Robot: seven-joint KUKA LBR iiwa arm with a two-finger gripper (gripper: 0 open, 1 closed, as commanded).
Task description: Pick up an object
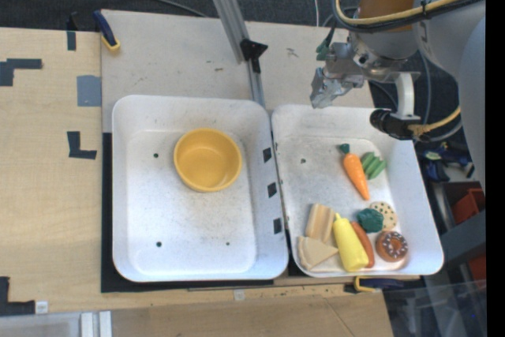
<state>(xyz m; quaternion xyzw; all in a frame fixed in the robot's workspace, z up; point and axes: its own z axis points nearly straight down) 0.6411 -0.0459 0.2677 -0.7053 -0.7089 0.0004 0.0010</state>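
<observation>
Nothing is picked up yet, as far as the view shows. The gripper (325, 95) hangs above the far edge of the right bin (410, 170), near its far left corner, with no object between or beneath it; whether it is wide or narrow I cannot tell. All the candidates lie in that right bin: a carrot (356, 174) near the middle with a green piece (372, 165) touching its right side, and a crowded cluster along the near edge, namely a yellow bottle (350, 243), bread slices (318, 237), a doughnut (391, 246), a cookie (383, 211) and a dark green piece (369, 220). The left bin (134, 185) holds a yellow bowl (207, 159), well apart from the arm. By my judgement the whole task remains: choosing a target, descending, closing and lifting. The carrot looks the easiest reach, lying nearest the gripper and clear of the cluster.
</observation>
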